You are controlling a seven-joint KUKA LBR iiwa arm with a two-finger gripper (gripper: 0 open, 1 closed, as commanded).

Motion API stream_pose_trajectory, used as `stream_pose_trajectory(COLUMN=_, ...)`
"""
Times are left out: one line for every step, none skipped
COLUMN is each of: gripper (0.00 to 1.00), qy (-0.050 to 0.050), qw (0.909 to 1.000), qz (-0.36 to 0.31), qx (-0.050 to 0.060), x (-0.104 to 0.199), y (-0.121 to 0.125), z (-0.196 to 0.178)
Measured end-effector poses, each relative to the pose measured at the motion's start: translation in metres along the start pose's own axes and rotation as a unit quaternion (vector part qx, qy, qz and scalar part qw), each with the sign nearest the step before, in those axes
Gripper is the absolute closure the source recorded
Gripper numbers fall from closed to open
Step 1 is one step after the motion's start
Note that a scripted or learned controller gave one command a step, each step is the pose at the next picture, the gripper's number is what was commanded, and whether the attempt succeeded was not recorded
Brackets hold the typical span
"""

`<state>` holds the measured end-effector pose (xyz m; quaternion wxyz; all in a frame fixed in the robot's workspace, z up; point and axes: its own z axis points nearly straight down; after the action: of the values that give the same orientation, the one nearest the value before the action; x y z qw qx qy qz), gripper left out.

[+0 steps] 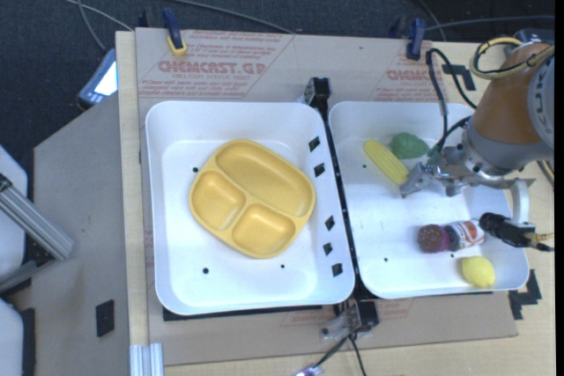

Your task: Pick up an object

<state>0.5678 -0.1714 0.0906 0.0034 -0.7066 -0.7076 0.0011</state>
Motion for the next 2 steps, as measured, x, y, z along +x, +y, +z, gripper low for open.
stream_pose_trajectory(gripper=0.0, qy=-0.001, qw=1.0, qz=0.001, qx=-0.002, x=0.0, y=0.0, z=0.006)
stream_pose_trajectory(gripper=1.0, qy=-0.001, qw=1.0, qz=0.001, qx=-0.003, x=0.0, y=0.001, z=-0.006)
